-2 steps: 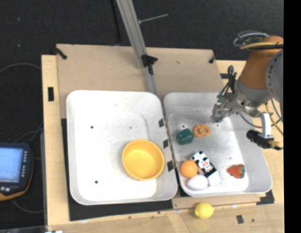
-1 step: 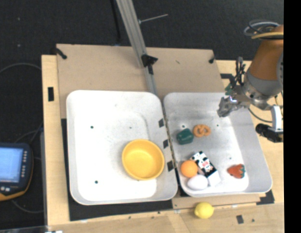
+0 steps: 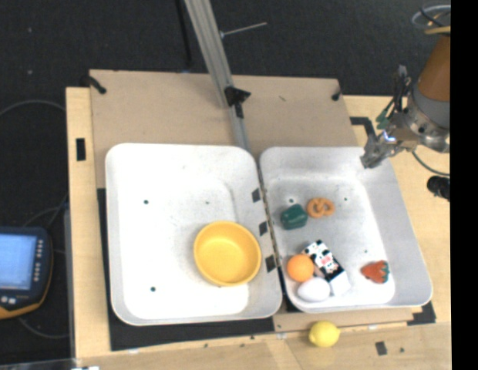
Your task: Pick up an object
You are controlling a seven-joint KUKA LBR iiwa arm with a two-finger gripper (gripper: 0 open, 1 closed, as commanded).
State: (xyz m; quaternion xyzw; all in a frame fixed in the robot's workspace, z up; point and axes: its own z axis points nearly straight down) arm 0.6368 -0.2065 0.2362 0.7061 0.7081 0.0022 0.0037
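Note:
The right bin holds several small objects: a dark green piece, an orange pretzel-shaped piece, an orange ball, a white egg-like object, a black-and-white cow-patterned block and a red piece. My gripper hangs over the right bin's far right corner, well apart from all of them. Nothing shows between its fingers. The orange-banded wrist sits up and to the right of it.
A yellow bowl rests in the left bin near its right wall. A yellow lemon lies on the bench in front of the right bin. A slanted metal pole rises behind the bins. A handheld pendant lies far left.

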